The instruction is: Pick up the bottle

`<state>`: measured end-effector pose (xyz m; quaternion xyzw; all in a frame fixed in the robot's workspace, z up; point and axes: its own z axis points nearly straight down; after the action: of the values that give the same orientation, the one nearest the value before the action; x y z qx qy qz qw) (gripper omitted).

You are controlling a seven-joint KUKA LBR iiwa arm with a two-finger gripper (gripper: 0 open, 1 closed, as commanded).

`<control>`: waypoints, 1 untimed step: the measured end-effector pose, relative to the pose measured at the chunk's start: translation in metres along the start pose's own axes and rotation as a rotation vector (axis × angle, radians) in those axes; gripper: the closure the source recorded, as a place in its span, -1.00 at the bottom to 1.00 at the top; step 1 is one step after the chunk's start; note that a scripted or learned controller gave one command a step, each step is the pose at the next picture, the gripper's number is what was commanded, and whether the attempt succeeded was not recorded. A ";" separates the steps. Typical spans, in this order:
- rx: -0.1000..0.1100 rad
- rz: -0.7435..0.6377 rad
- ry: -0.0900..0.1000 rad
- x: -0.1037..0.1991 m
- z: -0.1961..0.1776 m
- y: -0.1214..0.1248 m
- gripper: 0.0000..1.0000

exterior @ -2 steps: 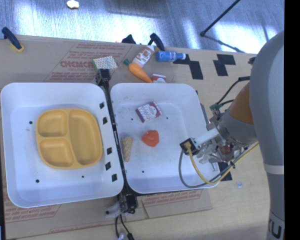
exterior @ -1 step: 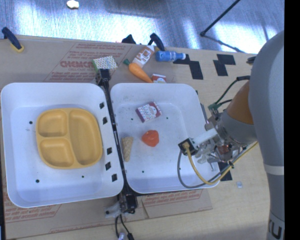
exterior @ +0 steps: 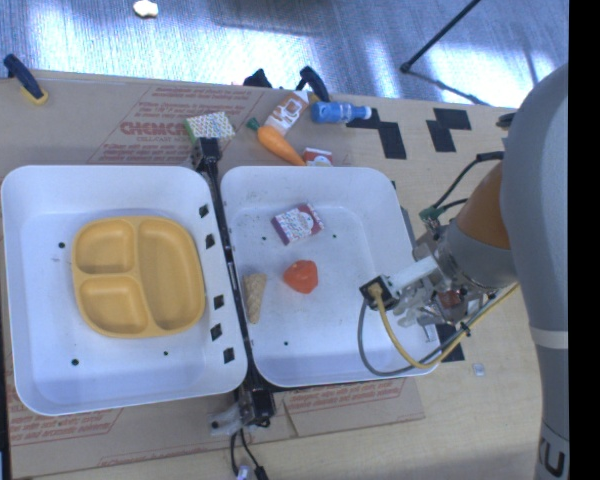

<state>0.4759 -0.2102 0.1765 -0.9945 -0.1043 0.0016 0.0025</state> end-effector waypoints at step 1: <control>-0.001 0.001 0.001 0.001 -0.004 -0.005 1.00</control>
<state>0.4761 -0.2055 0.1805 -0.9946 -0.1038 0.0013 0.0023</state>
